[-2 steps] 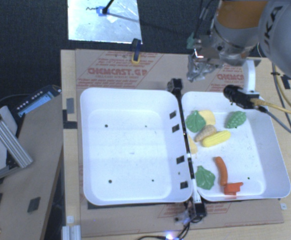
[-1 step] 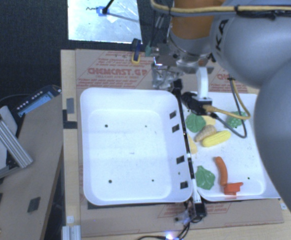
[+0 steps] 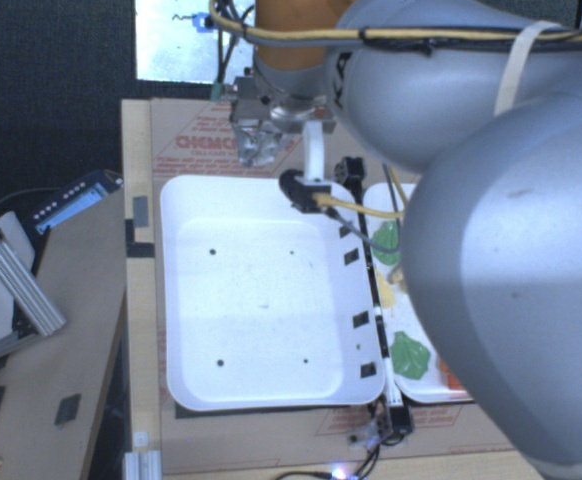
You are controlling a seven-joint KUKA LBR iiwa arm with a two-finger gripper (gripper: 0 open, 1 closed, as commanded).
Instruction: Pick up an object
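Approach step in hand: gripper [image 3: 261, 146] hangs at upper centre above the left bin [image 3: 181, 268], grip state indeterminate; green objects [image 3: 409, 354] lie lower right in the right bin [image 3: 423, 393], so next move calls for travel rightward and descent.

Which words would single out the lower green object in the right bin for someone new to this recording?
Start at the large left bin, then cross its right rim, lined with black clips, to the right bin, mostly hidden under the grey arm. The lower green object lies near that bin's front edge. A second green piece sits farther back; this one is nearer the camera, beside an orange bit.
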